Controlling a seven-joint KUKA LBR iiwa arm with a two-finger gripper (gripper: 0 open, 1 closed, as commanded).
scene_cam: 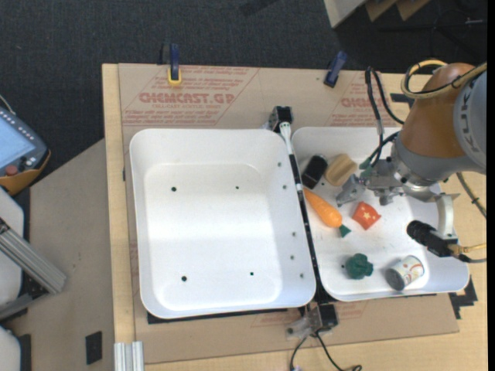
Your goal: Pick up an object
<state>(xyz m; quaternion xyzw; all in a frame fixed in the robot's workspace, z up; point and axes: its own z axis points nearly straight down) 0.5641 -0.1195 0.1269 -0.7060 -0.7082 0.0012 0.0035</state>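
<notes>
Two blue clamps [172, 55] [336, 68] grip the cardboard sheet [232, 91]; dark floor [77, 22] surrounds it.

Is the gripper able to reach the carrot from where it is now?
Probably yes. The carrot lies uncovered in the right bin, just beside the gripper, with nothing between them.

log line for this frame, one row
arm: over right bin | gripper: above red block, grasp unconfirmed | nearby: carrot, green toy | left bin
</notes>
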